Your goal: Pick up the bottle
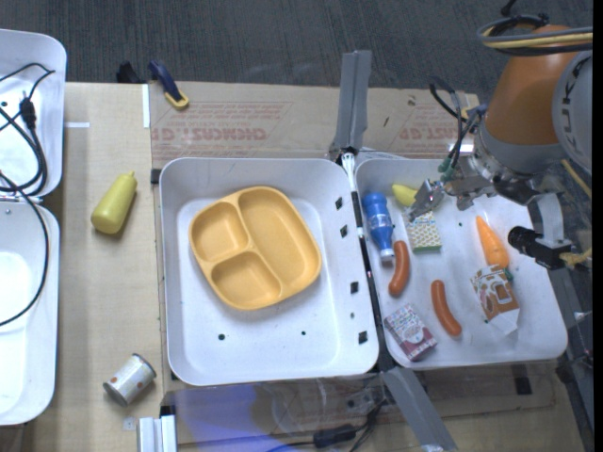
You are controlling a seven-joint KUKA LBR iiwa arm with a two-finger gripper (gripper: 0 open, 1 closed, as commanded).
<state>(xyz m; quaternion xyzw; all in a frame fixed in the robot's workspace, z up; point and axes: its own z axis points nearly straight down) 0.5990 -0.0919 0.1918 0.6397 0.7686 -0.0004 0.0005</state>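
Lowest in the frame, a small tin can lay tipped on the cardboard-covered bench, just off the left bin's corner. That bench carried printed red lettering near its far edge and ended against dark carpet beyond. The left bin held a yellow divided plate. The right bin held the bottle, blue-labelled and lying along its left wall, with two sausages, a carrot, a snack packet, a small red carton and a sponge. The gripper hung over the sponge, near the bottle but apart from it; whether its jaws were parted could not be told. A mustard bottle lay on the bench, left.
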